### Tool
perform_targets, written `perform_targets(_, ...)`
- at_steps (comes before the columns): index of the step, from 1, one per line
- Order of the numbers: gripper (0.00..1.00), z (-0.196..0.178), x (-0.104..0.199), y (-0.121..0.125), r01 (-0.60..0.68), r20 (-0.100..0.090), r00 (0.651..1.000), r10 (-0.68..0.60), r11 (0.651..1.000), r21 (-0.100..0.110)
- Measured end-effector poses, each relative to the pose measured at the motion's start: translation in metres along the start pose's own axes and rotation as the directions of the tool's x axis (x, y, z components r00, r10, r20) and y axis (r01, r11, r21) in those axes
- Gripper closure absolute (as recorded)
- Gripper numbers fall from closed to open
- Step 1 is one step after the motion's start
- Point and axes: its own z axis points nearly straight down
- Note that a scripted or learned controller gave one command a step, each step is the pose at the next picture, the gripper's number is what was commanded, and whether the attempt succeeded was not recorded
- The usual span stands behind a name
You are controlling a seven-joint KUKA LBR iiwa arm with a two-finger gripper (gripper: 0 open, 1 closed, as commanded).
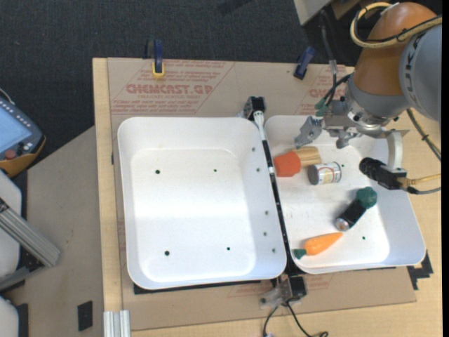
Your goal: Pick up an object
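Several objects lie in the right bin (400,248). A red-orange block (287,164) rests by the divider, with a tan cylinder (309,155) touching it. To their right lies a small can (325,173) on its side. Nearer the front are a dark bottle with a green cap (354,208) and an orange carrot (320,243). My gripper (325,135) hangs over the far part of this bin, just behind the tan cylinder and the can. Its fingers (308,130) are spread open with nothing between them.
The left bin (140,258) stands beside the right one, its rim meeting it at a black divider (270,181). Both rest on a cardboard sheet (175,83) with clamps at its far edge. A black cable fitting (379,172) hangs from the arm over the right bin.
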Motion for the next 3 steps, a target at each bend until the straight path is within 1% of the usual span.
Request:
perform_targets(1,0.0,0.081,-0.015,-0.018,-0.005,0.002,1.0,0.005,1.0,0.006)
perform_targets(2,1.0,0.063,-0.015,-0.013,-0.002,0.006,1.0,0.002,1.0,-0.011)
perform_targets(3,1.0,0.003,0.06,-0.011,-0.001,-0.002,1.0,0.001,1.0,0.007)
